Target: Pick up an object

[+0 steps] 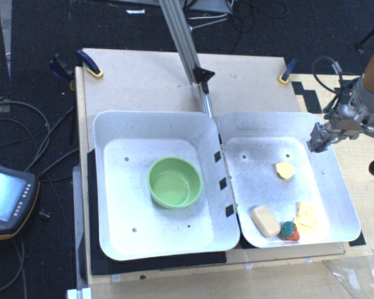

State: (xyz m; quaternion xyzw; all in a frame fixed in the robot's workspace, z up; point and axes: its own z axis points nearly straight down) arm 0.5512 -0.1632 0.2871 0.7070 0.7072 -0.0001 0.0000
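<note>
Shows a beige bench (143,83) bearing 2 shallow white bins side by side. Holds in the left bin (121,229) 1 green bowl (174,182), upright, mouth up, a little right of that bin's middle and well apart from its walls.

Holds in the right bin (255,145) 4 small things. Puts a small yellow piece (285,170) alone near the middle, toward the right wall. Groups the other 3 along the near edge: a tan oblong block (266,221) lying at a slant toward the near left corner, a red and green toy (289,231) just beside its right end and close to the near rim, and a pale yellow block (306,215) just beyond the toy, toward the near right corner. Cannot tell whether the toy touches either neighbour.

Places the gripper (318,138), dark and blurred, over the right bin's far right corner, at the rim, well apart from all 4 things and with nothing seen in it. Cannot tell whether it is parted or closed. Runs the grey arm (361,104) off to the right from there.

Adds a slanted metal pole (182,39) coming down from the top to the far end of the gap between the bins, a blue and yellow clamp (90,65) at the bench's far left corner, another clamp (288,72) at the far right corner, and a handheld screen (6,198) on the dark floor to the left.
</note>
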